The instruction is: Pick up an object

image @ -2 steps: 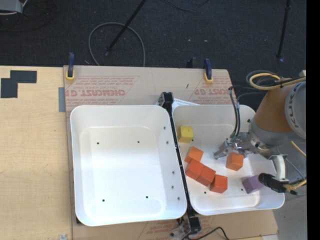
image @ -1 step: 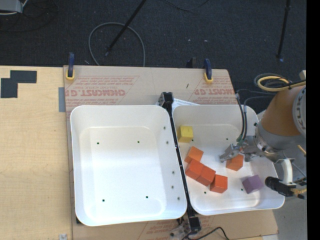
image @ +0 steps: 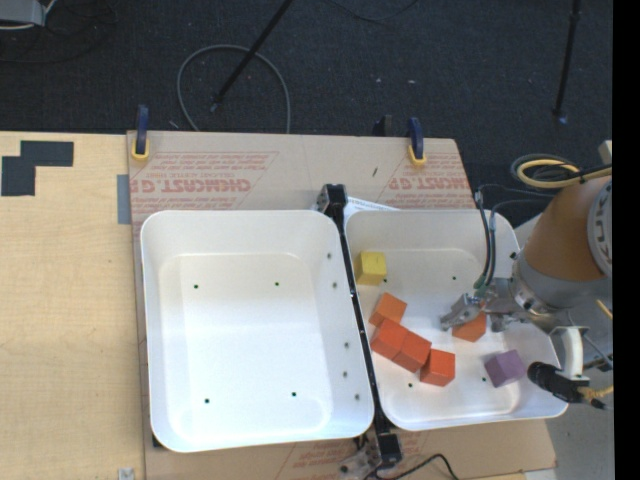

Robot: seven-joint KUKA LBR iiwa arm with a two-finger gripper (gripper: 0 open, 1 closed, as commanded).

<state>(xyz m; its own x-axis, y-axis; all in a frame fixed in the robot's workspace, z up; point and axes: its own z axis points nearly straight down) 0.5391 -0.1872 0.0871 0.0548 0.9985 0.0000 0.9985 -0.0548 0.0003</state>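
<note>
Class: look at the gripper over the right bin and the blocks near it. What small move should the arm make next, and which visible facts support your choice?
Probably lift straight up a little to test the grasp. The gripper sits low in the right bin, right at a small orange block lying apart from the orange cluster and purple block. Whether it grips is unclear.

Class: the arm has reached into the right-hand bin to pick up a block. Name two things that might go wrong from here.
1. The claw sits at one edge of a small orange block, so the block may slip away.
2. A purple block lies close by; the arm might knock it aside.
</note>
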